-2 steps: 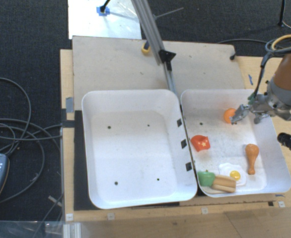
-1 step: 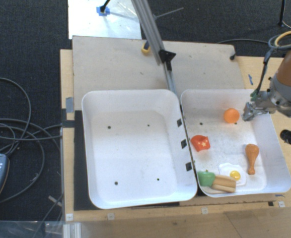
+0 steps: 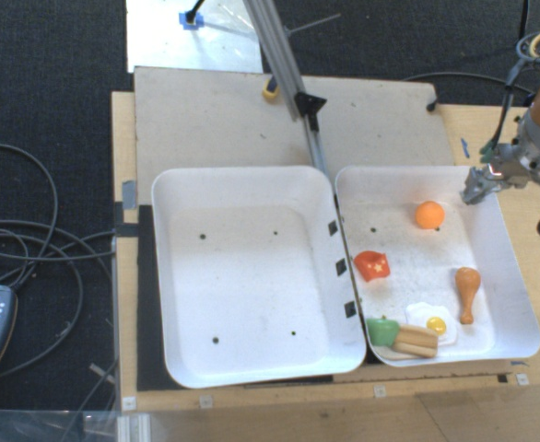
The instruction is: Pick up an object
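- Nearest, in the right bin's (image 3: 514,288) near-left corner: a green toy piece (image 3: 381,329) touching a tan bread-like stick (image 3: 416,341), both lying flat against the bin wall.
- Just right of those, touching the stick: a fried egg toy (image 3: 433,322), white with a yellow yolk.
- Slightly farther and to the right: a brown drumstick (image 3: 467,292), lying lengthwise, thick end far, thin end near, just beside the egg.
- Mid-bin, close to the left wall: a red toy piece (image 3: 372,265), apart from everything else.
- Farther back, toward the middle: an orange ball (image 3: 428,215), standing alone, well apart from the red piece.
- Left of all this: the left bin (image 3: 173,274), side by side with the right one, black tabs along the shared edge.
- Far right, over the right bin's far-right rim: the gripper (image 3: 478,186), hanging from the grey arm with its orange band, near the orange ball but not touching it; nothing seen between its tips; whether spread or closed, cannot tell.
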Motion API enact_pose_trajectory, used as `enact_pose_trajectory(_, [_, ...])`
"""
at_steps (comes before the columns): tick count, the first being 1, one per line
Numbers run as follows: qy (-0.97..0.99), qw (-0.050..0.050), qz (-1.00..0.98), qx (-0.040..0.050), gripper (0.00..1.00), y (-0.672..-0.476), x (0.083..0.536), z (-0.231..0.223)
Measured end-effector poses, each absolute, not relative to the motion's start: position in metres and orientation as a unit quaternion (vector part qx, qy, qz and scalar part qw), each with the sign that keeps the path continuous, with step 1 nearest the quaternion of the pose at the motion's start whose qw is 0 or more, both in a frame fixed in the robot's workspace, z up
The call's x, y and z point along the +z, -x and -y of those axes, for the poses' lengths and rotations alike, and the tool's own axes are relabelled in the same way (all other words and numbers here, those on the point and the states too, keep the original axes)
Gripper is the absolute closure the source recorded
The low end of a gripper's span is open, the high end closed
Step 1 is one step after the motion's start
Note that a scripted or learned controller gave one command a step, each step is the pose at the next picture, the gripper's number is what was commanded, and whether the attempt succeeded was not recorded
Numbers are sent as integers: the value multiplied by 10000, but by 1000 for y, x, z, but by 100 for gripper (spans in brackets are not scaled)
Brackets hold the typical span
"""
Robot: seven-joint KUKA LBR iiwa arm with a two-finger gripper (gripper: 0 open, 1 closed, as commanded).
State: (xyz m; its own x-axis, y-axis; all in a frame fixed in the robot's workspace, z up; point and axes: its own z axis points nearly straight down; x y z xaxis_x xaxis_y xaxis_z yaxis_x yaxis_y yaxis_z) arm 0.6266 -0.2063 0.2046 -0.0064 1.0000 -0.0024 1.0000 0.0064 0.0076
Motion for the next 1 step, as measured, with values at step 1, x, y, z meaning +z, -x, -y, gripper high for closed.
enact_pose_trajectory(1, [-7048, 39, -7094, 18, 100, -628, 252, 207])
